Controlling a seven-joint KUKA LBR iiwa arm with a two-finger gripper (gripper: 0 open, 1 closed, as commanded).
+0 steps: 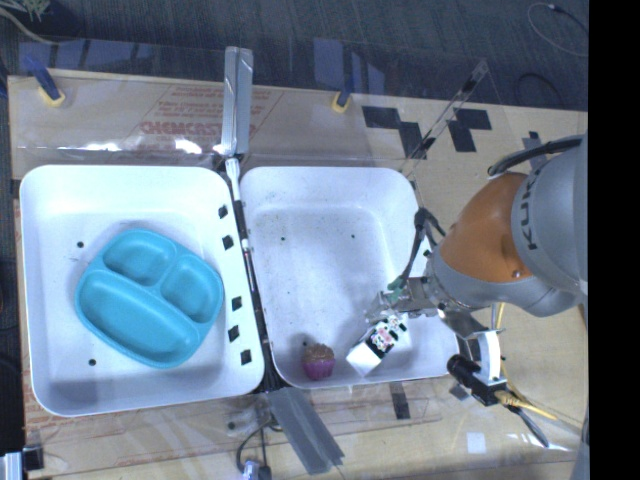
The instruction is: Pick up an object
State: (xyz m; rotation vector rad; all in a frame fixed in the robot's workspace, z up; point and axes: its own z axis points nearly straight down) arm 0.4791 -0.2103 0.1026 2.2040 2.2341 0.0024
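A blue divided plate (150,296) lies in the left bin (40,268). In the right bin (330,193), a purple cupcake toy (319,360) sits at the lower edge, with a white black-patterned carton (378,345) just right of it. The hand (402,298) hovers above the carton; its opening cannot be told.

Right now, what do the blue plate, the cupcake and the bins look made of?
Blue plate: likely moulded plastic, smooth, evenly coloured, soft sheen, three compartments. Cupcake: probably a plastic or rubber toy, brown top, purple base; too small to tell. Bins: white, seemingly plastic, matte, rounded corners, the right one speckled.
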